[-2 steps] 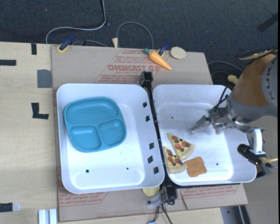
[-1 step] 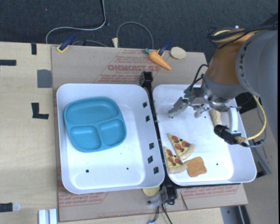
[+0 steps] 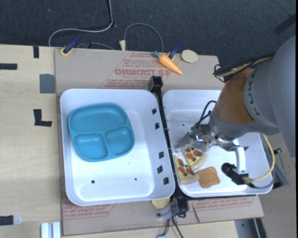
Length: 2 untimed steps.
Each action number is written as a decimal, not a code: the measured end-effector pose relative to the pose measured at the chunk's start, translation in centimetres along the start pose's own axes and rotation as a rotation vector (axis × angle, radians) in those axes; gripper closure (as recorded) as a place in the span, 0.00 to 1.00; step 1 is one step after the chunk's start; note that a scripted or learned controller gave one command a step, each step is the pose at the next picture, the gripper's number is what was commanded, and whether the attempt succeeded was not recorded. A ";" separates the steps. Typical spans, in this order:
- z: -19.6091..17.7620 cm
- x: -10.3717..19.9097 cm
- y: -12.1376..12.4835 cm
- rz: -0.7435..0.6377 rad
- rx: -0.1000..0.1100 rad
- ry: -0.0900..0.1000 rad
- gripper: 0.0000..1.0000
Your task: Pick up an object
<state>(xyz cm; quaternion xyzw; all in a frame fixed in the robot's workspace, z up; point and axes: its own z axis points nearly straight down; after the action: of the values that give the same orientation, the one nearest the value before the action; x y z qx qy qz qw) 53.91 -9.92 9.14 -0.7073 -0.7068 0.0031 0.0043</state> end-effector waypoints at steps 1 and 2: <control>0.5 -0.5 -2.9 -0.002 -0.022 -0.005 0.00; 0.4 -0.5 -5.2 -0.002 -0.023 -0.006 0.00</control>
<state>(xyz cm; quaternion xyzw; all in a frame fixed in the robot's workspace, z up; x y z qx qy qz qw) 48.70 -10.44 8.76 -0.7066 -0.7076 -0.0029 -0.0062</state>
